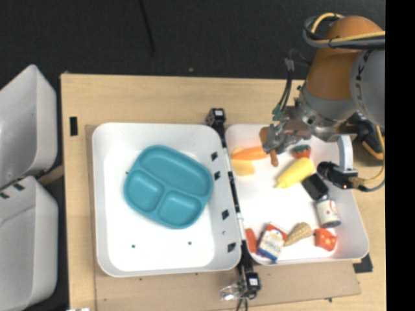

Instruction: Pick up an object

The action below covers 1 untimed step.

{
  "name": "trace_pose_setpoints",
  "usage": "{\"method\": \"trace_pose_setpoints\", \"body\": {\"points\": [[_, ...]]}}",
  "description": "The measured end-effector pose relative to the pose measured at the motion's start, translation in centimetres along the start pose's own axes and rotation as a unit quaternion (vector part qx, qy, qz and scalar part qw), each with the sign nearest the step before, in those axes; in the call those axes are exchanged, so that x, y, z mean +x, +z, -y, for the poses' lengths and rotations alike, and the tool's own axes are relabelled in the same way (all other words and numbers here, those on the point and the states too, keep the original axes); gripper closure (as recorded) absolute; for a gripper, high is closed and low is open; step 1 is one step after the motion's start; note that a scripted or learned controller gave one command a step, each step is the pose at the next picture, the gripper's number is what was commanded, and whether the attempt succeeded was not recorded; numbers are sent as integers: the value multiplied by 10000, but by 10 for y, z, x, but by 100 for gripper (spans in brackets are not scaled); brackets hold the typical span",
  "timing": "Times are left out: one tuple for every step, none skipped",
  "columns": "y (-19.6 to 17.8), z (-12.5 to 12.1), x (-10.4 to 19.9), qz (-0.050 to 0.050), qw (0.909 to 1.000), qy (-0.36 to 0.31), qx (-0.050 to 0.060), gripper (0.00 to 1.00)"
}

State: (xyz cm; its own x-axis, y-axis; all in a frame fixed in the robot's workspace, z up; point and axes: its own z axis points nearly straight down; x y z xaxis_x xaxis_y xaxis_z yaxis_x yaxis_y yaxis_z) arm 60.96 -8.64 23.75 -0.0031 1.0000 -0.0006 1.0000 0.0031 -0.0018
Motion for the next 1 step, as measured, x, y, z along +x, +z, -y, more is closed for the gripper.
{"method": "trace_pose_setpoints", "body": {"points": [[-11,49,23,-6,10000,-10,-4,100]]}}
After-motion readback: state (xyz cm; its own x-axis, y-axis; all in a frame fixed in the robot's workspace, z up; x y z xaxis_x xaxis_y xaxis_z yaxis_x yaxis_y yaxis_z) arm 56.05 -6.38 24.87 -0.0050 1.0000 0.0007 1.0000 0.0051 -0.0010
